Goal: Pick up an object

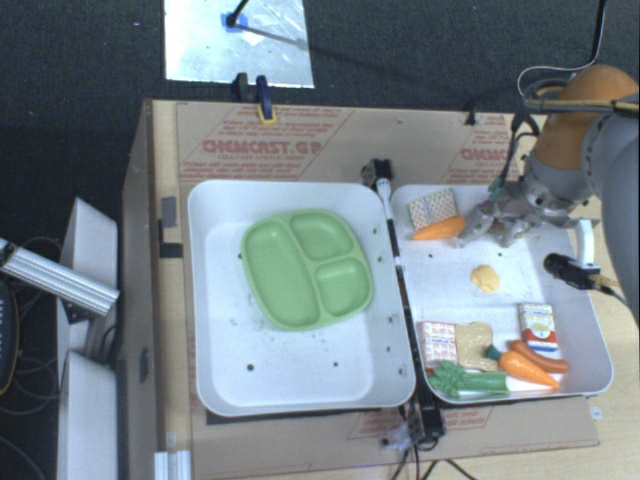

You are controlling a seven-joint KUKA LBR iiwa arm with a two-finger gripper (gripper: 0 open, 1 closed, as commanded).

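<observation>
— Over the right bin (600, 353), top edge: where's the gripper (497, 224) sitting?
— Low over the bin's upper part, arm (590, 138) reaching in from the right w/ orange band up top. Fingers blur into the grey wrist, so can't tell how far apart they are, and nothing is visibly between them.
— Closest obj?
— Carrot (438, 230), just left of the gripper, near-touching. Long axis runs approx left-right, slightly tilted; tip points left toward the divider, thick end toward the gripper.
— What's next to it?
— Checkered packet (433, 207) right above it, touching or close to it. Small yellow lump (486, 279) sits below the gripper, apart from both.
— Count for the rest of that bin?
— Along the bottom edge: 1 red-white carton (438, 343), 1 tan cracker-like piece (474, 342), 1 green veg (470, 382), 2 more carrots (527, 364) lying side by side, tips pointing left, 1 red-white-blue box (539, 328) above them. So 3 carrots total.
— Left bin (220, 368)?
— 1 green divided plate (307, 268), 3 compartments, approx centred, sitting flat.
</observation>
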